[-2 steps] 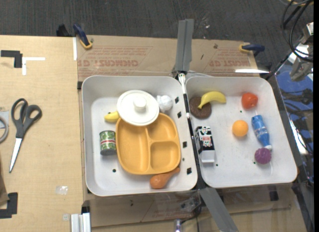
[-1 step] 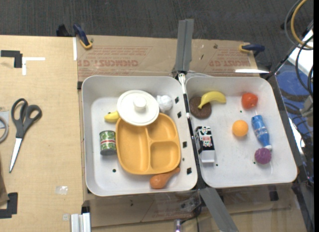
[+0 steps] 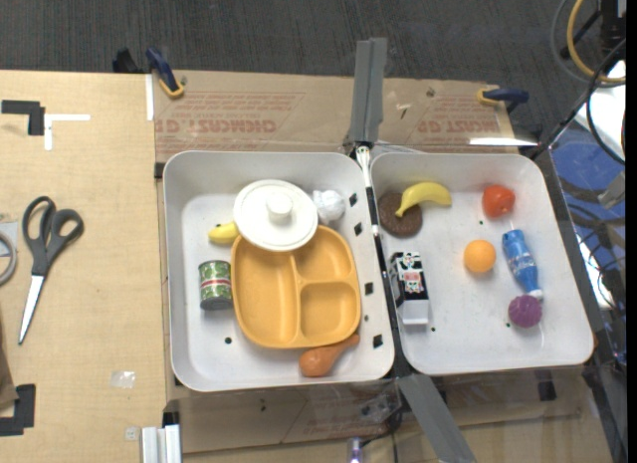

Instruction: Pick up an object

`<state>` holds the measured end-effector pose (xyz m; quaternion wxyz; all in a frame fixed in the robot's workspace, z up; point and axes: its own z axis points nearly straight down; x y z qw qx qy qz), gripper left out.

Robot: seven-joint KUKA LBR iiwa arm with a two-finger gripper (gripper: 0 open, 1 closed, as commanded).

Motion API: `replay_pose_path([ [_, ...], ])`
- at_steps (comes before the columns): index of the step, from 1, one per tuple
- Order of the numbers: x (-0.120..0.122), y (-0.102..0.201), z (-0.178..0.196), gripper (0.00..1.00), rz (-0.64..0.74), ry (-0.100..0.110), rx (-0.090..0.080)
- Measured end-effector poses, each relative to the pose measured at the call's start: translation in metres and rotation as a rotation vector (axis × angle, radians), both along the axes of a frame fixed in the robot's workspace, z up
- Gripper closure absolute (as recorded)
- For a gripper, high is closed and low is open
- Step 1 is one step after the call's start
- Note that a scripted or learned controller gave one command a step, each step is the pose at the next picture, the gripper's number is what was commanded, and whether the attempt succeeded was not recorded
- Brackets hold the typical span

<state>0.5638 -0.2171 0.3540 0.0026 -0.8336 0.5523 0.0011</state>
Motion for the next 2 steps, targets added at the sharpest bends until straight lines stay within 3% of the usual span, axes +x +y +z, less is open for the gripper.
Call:
replay_pose_path([
  [1, -0.032, 0.011, 0.016, 1.00, 0.445, -0.001, -0.001],
  [2, -0.052, 0.012, -0.009, 1.00, 0.961, -0.005, -0.002],
])
